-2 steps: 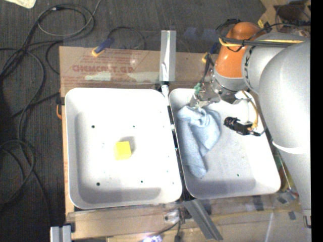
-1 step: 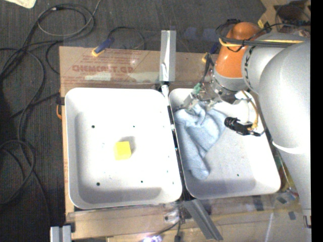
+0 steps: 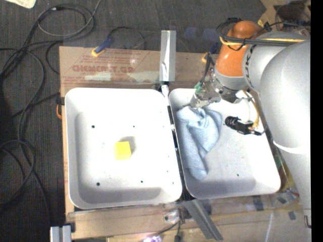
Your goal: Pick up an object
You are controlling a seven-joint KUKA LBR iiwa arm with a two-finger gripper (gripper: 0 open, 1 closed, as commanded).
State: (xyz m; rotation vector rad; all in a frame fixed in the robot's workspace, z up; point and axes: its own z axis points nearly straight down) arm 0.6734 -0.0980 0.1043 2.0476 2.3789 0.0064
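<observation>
Two white bins side by side on the bench. Gripper low over the back left corner of the right bin, fingers pinched on the top of a pale blue cloth. Cloth bunched up to the fingertips, then trailing down toward the front, close along the bin's left wall. Well off to the gripper's left, in the left bin, a small yellow block, lying apart from everything.
</observation>
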